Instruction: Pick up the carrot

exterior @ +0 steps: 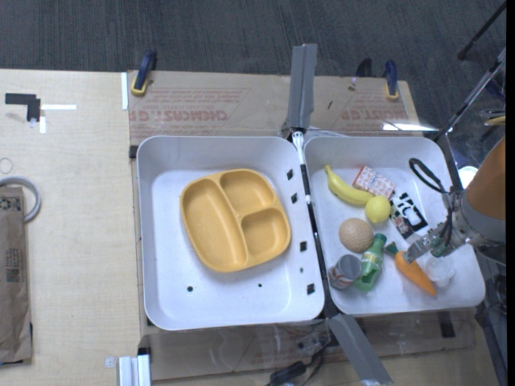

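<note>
The orange carrot (415,274) lies in the right bin (475,296) near its front right corner, pointing toward the lower right. My gripper (426,248) reaches in from the right and hovers close over the carrot's upper end, with its tip just above and to the right of the carrot. The view does not show the carrot lifted off the bin floor. The arm's grey wrist and orange band sit at the right edge.
Left of the carrot lie a green bottle (372,261), a small can (348,271) and a brown round fruit (356,234). Farther back are a lemon (378,209), a banana (346,188), a red-white packet (374,181) and a black-white card (409,214). A yellow divided plate (235,218) sits in the left bin.
</note>
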`<state>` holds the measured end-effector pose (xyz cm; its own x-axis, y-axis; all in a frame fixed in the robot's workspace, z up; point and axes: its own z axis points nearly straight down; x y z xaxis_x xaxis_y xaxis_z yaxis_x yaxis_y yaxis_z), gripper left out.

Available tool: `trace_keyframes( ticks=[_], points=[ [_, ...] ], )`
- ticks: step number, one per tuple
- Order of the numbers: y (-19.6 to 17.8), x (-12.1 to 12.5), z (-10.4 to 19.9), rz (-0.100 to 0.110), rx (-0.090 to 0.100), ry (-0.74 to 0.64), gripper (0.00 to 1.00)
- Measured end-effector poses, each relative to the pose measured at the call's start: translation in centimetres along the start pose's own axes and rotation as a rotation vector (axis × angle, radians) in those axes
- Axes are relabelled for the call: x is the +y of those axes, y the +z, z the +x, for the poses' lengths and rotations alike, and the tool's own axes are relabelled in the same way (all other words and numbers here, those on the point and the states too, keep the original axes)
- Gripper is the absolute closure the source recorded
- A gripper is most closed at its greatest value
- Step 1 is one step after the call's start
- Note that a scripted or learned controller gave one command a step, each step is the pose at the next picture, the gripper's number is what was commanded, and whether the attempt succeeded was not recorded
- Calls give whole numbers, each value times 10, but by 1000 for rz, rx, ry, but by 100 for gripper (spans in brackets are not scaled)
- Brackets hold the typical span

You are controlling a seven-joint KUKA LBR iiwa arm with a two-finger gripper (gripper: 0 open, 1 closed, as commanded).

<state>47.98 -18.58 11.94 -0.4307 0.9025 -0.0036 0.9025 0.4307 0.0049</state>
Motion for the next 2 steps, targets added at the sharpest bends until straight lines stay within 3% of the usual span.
trace_keyframes(
  ticks=[1,2],
  points=[
    [2,-1,1,3,3,-1,0],
    [-8,0,0,2,2,2,100]
  ],
)
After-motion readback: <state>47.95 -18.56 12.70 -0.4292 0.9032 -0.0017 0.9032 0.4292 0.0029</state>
